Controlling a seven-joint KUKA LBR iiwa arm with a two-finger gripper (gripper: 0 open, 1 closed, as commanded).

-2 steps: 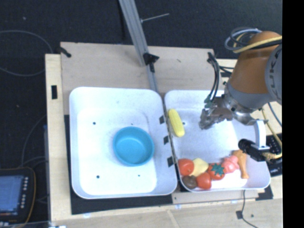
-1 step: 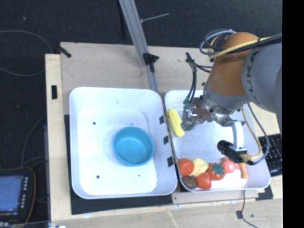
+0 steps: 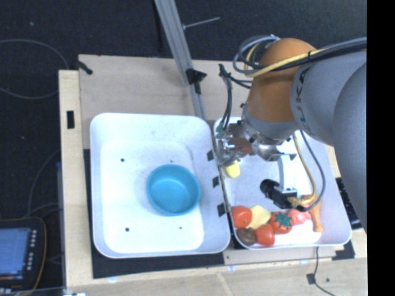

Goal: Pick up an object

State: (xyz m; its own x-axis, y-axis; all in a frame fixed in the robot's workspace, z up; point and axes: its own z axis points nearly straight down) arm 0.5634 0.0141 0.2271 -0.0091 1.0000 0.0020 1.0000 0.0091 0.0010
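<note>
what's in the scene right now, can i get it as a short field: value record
left bin: holds a blue bowl, upright
right bin: toy food clustered at its near edge, including a red tomato and a strawberry
end effector: over the right bin's left side, by the divide between bins
yellow piece: just below the end effector; grasp cannot be confirmed
arm: reaches in from the right

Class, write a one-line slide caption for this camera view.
Gripper over the right bin beside a yellow object; blue bowl in left bin.
</note>
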